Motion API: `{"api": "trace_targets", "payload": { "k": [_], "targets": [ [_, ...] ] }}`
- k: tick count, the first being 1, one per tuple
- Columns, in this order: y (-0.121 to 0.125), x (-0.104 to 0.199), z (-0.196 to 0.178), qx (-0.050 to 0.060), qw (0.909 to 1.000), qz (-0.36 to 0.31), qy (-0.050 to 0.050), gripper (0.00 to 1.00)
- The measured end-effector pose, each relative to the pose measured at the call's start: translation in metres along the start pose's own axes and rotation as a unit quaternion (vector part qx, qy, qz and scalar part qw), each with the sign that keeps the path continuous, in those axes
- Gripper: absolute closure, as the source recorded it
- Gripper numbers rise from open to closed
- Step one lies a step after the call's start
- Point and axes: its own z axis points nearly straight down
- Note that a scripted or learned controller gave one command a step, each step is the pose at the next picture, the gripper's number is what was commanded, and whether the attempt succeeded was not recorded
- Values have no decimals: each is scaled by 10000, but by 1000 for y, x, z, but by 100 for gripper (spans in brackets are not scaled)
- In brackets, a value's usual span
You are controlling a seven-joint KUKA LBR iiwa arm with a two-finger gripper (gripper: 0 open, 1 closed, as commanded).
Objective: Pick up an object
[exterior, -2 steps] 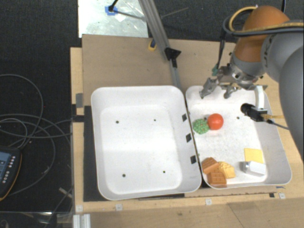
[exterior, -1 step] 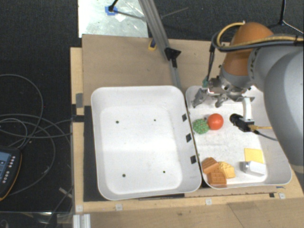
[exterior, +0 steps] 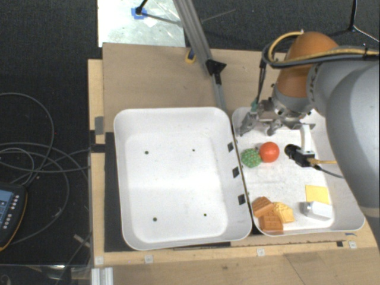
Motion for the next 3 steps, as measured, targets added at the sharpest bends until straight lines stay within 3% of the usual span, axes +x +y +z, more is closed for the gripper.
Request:
{"api": "trace_targets", "payload": {
  "k": [1, 3],
  "targets": [
    [1, 0, -12, -19, 10000, -12, 2, 100],
    [2, -6, -104, -28, 10000, 14, 0, 100]
  ]
}}
